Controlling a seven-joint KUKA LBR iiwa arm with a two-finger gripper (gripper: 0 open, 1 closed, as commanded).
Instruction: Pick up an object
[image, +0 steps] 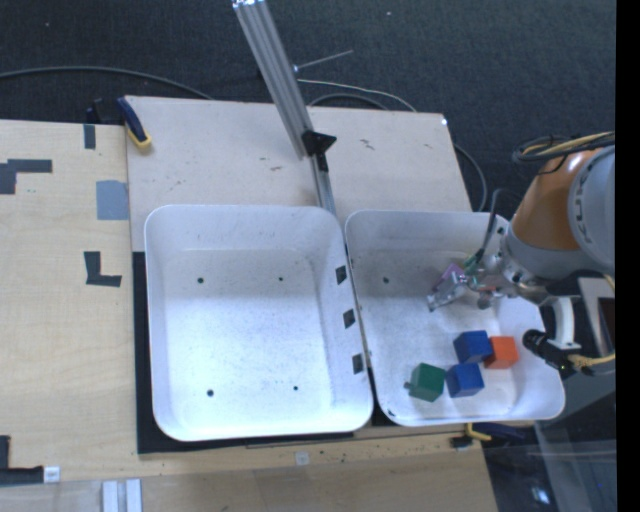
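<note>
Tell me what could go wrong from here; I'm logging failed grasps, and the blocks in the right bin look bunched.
1. The two blue blocks, the orange block and the green block sit close together, so the gripper may nudge neighbours or catch two.
2. They lie near the right bin's front rim, leaving little room.
</note>
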